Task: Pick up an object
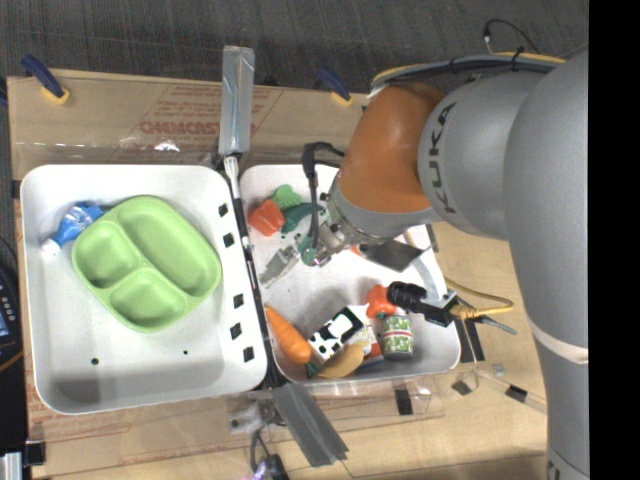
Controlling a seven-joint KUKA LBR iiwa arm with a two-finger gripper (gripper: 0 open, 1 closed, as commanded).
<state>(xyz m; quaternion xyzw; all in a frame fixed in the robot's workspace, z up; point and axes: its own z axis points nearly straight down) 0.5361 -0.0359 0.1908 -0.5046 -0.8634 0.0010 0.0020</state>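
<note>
The grey arm with the orange band (pixel 400 158) is seen reaching in from the right, and it covers much of the right white bin (pixel 300 298). The left white bin (pixel 60 368) is taken up mostly by a light green plastic plate with three compartments (pixel 145 263). A small blue thing (pixel 75 220) is tucked at the plate's upper left edge.

In the right bin, several things are gathered along the lower wall:
- an orange carrot-shaped toy (pixel 290 340);
- a black and white spotted block (pixel 335 334);
- a yellow curved piece (pixel 340 364) below the block;
- a small can with a green label and a red top (pixel 397 333).

Near the upper left corner, a red-orange rounded toy (pixel 265 218) lies touching a dark green piece (pixel 290 200).

The gripper (pixel 312 253) is held low over the upper middle of the right bin. It cannot be told whether it is open or closed, and nothing can be seen held in it.

The small grey metallic piece (pixel 278 265) is judged the likeliest thing to be picked, since it is the nearest. It lies on the bin floor just beside the gripper, to the gripper's left and slightly lower in the view. Its long axis runs from lower left to upper right, so its upper end points almost at the gripper. A short shift to the left would probably be needed, and the grip is best taken across this axis. The red-orange toy lies a little further, up and to the left.
</note>
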